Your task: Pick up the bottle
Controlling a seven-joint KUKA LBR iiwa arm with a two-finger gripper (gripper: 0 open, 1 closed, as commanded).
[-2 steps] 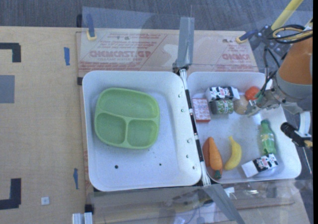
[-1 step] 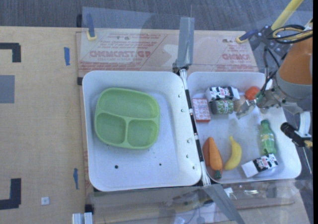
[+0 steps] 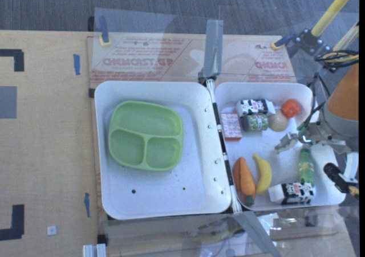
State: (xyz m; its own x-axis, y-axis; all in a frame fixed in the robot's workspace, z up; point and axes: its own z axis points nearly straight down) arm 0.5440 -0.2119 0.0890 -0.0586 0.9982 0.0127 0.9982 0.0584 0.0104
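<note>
One green bottle [image 3: 306, 166] lies just below the gripper [image 3: 297, 139], seemingly spread and unladen.

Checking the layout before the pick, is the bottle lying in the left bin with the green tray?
No, the bottle lies in the right bin, near the banana.

A green divided plate [image 3: 146, 135] lies in the left bin [image 3: 114, 193]. Right of centre, a carrot [image 3: 246, 176] lies beside a banana [image 3: 263, 173]; a tomato [image 3: 290, 107] sits upper right.

Right bin, bottle pick
Gripper [image 3: 301, 142] sits over green bottle [image 3: 306, 166]; carrot [image 3: 246, 176], banana [image 3: 263, 172] nearby; green tray [image 3: 146, 135] left bin.
</note>
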